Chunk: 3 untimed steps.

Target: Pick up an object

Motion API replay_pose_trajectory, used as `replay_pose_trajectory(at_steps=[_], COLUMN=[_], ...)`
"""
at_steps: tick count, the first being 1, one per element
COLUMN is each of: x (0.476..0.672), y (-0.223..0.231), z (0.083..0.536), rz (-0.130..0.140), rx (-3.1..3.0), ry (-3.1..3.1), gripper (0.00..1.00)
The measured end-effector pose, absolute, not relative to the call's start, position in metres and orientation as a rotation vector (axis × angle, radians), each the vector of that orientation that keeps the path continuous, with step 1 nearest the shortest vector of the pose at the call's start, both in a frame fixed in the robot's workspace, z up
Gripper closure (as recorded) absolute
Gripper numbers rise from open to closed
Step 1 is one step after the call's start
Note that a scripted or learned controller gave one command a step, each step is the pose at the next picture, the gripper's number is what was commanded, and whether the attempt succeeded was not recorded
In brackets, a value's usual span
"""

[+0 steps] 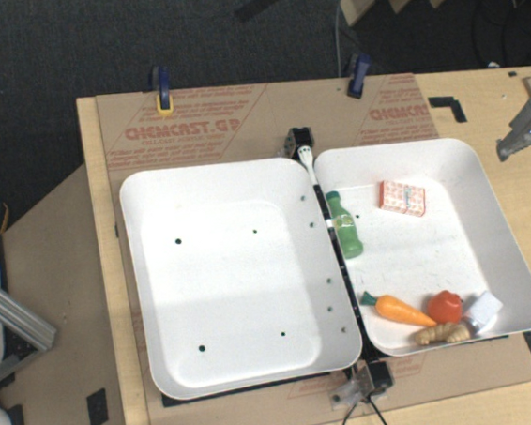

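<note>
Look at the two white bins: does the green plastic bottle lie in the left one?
No, the green plastic bottle lies in the right white bin, along its left wall beside the divide.

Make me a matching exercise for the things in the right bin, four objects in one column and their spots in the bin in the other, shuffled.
Things:
1. green bottle
2. red and white box
3. carrot
4. tomato

Places in the right bin:
A. near edge, just right of the carrot
B. far half, towards the middle
C. against the left wall, next to the divider
D. near left corner, green top pointing left

Pairs: 1-C, 2-B, 3-D, 4-A
</note>
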<state>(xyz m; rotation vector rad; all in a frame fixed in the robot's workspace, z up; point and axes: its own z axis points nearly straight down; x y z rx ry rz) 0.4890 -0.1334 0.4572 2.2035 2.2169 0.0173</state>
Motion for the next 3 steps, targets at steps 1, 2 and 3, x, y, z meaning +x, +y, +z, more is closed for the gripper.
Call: replay_pose_trajectory(at_steps=[1,2,3], x=[0.480,0.502,0.510], y=[-0.073,0.017,0.094], z=[0.540,0.535,0.535], rz=[0.013,0.005,0.005], rx=[2.209,2.209,2.212], ry=[2.222,2.232,2.230], gripper=[0.00,0.00,0.00])
